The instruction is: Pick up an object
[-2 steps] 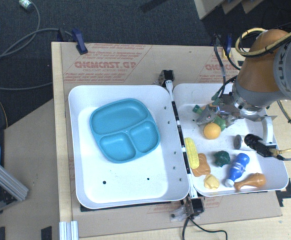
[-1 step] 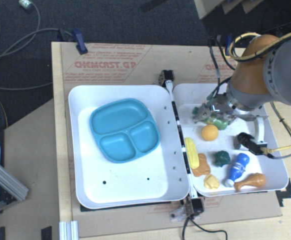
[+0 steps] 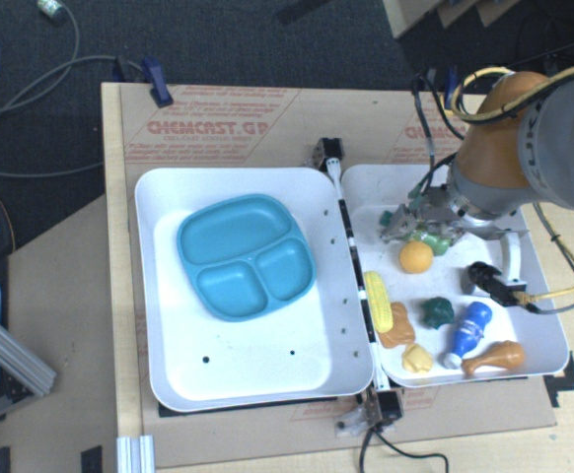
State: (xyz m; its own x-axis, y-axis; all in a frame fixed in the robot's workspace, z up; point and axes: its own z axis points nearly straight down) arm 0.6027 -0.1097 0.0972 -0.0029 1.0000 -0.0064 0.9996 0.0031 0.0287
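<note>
I have the gripper [image 3: 417,227] low in the right bin [image 3: 553,335], near its far-left corner, sitting over a small green thing [image 3: 431,238] just above the orange ball [image 3: 416,257]. I cannot tell how the fingers stand; the wrist hides them, so I judge nothing is picked yet and the grasp and the lift are both left to do. The rest lies toward the near edge: a corn cob [image 3: 377,300] along the left wall, a brown piece [image 3: 397,327], a yellow piece [image 3: 417,359], a dark green lump [image 3: 437,311], a blue bottle [image 3: 470,329] and a drumstick [image 3: 494,359]. The ball crowds the gripper closest. The left bin [image 3: 159,264] holds a blue divided plate [image 3: 246,256].
</note>
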